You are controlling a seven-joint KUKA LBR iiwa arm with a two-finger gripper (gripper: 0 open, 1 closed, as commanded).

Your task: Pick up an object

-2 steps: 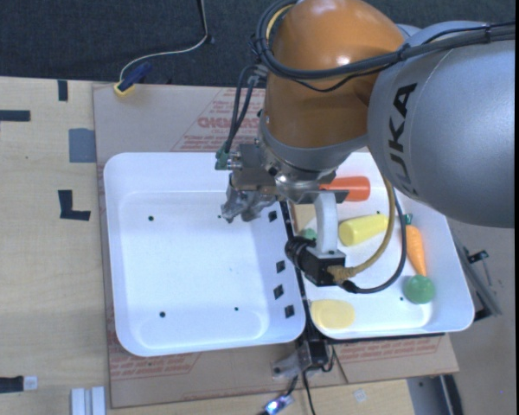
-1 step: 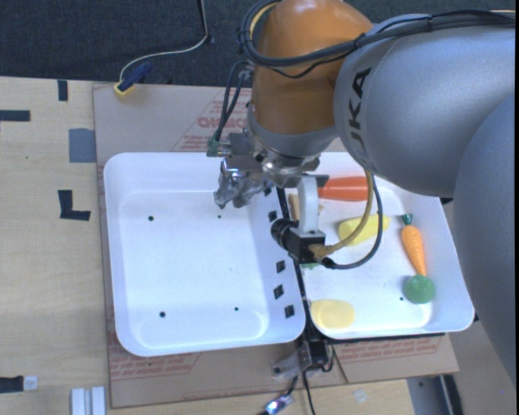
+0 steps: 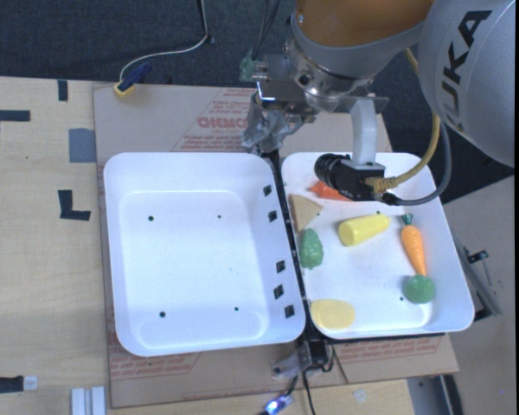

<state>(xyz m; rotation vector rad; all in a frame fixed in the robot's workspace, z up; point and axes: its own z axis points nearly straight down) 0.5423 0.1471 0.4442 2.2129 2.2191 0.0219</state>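
The right bin point(image 3: 445, 232) holds several toy foods: a yellow cylinder point(image 3: 363, 229), an orange carrot point(image 3: 413, 247), a round green piece point(image 3: 419, 289), a green vegetable point(image 3: 310, 249), a pale yellow piece point(image 3: 332, 314) and a tan wedge point(image 3: 304, 210). A red-orange piece point(image 3: 327, 192) lies partly hidden under a black camera part on the arm. My gripper point(image 3: 268, 135) hangs over the far end of the wall between the two bins, above and left of the tan wedge. I see no object at its tip.
The left bin point(image 3: 121, 232) shows its bare white floor. Both bins rest on a cardboard sheet point(image 3: 199, 124) on the wooden bench. A yellow cable with a blue clip point(image 3: 132, 76) lies behind the left bin. The arm's grey and orange body point(image 3: 372, 15) overhangs the right bin's far side.
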